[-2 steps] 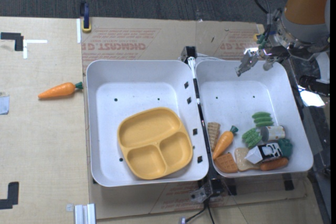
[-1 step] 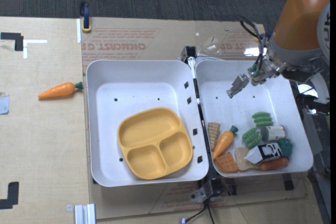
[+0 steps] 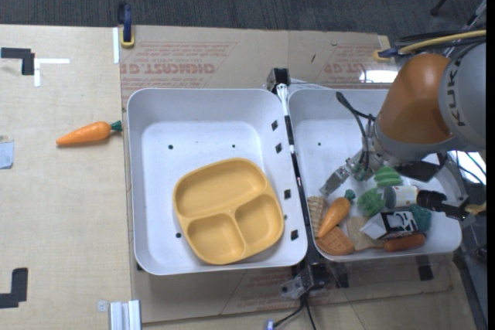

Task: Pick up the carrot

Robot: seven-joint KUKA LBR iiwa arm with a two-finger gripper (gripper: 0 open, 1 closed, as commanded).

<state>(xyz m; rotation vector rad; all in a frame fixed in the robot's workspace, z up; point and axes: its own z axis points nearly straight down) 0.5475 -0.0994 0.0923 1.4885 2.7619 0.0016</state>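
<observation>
2 white bins: left bin with yellow tray, right bin with carrot; claw state unclear.

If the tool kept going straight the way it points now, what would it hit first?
The tool points down and toward the view's left into the right bin. Straight on, it would probably first meet the carrot lying just beyond its tip, though depth from this slanted view is uncertain; it might touch bin floor first.

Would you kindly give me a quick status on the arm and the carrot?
Gripper low over right bin, grip state unclear. Carrot lies below it among toy food, not held. Second carrot on bench left of bins. Green toy crowds the target.
</observation>
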